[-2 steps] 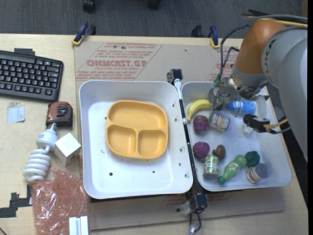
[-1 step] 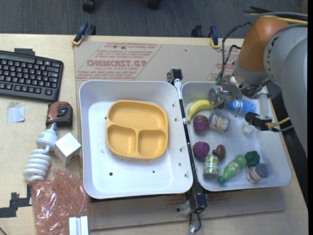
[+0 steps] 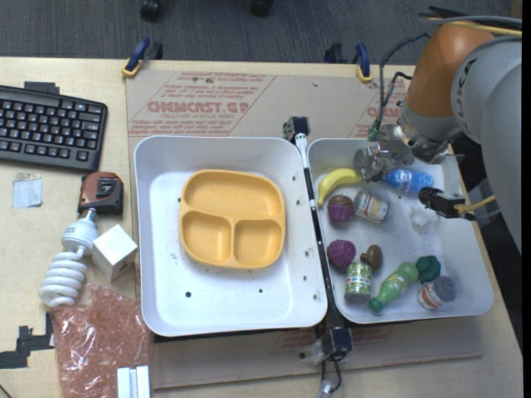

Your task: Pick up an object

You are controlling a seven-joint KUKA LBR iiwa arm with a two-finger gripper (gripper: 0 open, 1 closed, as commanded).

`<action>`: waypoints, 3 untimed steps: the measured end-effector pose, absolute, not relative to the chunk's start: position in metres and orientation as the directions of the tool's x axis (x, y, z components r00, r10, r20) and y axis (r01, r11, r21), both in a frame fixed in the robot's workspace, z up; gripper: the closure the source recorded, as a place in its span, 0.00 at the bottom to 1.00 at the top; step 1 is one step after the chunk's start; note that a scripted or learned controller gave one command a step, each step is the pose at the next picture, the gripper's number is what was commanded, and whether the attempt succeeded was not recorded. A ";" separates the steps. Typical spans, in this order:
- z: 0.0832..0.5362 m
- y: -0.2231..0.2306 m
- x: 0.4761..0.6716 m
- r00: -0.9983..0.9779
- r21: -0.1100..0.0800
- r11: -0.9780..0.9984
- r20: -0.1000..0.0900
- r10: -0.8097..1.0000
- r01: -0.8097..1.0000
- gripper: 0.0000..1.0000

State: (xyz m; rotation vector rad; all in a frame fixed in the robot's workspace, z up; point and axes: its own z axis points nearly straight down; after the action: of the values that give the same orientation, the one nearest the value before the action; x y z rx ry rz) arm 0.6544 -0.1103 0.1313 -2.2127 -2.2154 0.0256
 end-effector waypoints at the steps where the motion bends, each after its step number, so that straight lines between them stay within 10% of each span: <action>1: 0.142 -0.111 0.655 -0.002 -0.017 0.002 -0.005 1.000 1.000 1.00; 2: 0.152 -0.112 0.655 -0.003 -0.015 0.003 -0.007 1.000 1.000 1.00; 3: 0.152 -0.112 0.655 -0.003 -0.015 0.003 -0.007 1.000 1.000 0.00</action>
State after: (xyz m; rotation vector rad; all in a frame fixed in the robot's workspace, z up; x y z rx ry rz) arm 0.6553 -0.1116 0.1519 -2.2135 -2.2210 0.0241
